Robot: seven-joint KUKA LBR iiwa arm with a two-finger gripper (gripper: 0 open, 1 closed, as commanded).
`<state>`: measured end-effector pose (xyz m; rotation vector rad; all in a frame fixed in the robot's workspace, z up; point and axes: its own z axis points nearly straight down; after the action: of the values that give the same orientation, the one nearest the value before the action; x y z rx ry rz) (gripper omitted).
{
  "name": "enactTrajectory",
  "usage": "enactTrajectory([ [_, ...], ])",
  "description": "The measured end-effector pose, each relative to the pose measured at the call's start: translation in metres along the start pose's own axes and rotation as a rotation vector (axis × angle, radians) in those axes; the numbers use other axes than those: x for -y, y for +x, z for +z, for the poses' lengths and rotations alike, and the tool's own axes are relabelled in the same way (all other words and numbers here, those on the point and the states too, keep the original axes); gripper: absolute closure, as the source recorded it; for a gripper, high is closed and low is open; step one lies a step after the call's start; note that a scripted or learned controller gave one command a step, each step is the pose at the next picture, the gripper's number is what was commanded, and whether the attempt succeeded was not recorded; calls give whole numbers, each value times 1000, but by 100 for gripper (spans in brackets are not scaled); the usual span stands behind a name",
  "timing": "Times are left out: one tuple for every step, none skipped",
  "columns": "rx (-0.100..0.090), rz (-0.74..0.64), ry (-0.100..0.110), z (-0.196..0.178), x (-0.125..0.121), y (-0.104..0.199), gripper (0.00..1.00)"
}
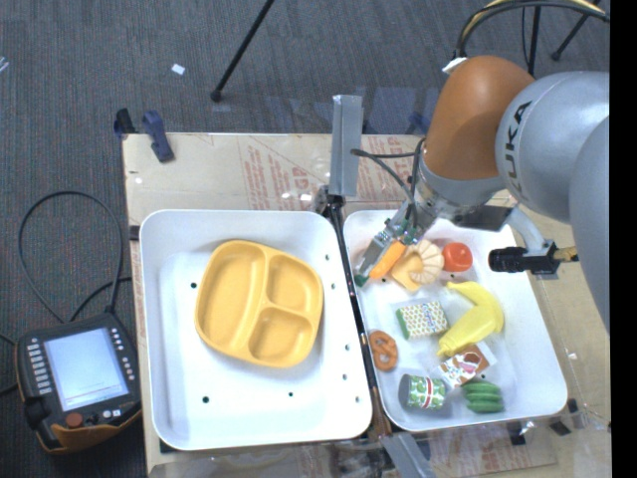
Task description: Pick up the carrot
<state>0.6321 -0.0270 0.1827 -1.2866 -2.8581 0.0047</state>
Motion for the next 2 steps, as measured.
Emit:
enactTrajectory([
  [-5, 29, 6, 85, 53, -36, 0],
  [2, 386, -4, 97, 40, -43, 0],
])
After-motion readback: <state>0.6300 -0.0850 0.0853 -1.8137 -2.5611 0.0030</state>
